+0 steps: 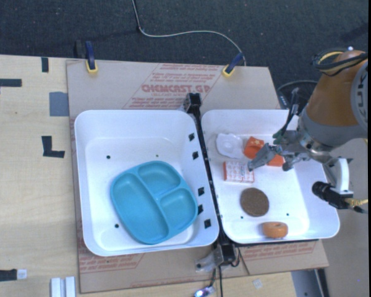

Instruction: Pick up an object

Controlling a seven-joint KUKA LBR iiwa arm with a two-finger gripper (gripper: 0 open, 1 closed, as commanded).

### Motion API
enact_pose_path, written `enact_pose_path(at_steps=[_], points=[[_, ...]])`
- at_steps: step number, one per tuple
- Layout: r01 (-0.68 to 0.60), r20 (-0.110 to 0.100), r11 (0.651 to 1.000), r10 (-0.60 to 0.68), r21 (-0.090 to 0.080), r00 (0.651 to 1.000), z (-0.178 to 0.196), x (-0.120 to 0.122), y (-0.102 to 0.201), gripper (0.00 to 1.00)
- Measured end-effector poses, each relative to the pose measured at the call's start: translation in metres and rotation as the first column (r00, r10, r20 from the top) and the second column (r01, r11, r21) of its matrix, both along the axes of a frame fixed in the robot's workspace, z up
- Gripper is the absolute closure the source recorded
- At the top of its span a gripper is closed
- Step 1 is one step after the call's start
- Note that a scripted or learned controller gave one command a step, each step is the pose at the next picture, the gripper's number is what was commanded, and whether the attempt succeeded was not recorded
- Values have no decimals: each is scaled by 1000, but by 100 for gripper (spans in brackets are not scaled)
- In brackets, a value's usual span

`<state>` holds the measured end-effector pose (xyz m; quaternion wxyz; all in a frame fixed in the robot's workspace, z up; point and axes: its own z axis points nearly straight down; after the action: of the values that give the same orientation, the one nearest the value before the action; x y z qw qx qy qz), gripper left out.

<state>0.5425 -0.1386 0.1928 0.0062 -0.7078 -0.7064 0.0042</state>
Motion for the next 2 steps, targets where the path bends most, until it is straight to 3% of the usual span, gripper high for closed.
enact_pose_path(at_steps=[1,2], points=[[-4,13,1000,4,-2,1000,7,3,0,0],[-3,7,1000,3,-1,1000,-55,-5,4,0]])
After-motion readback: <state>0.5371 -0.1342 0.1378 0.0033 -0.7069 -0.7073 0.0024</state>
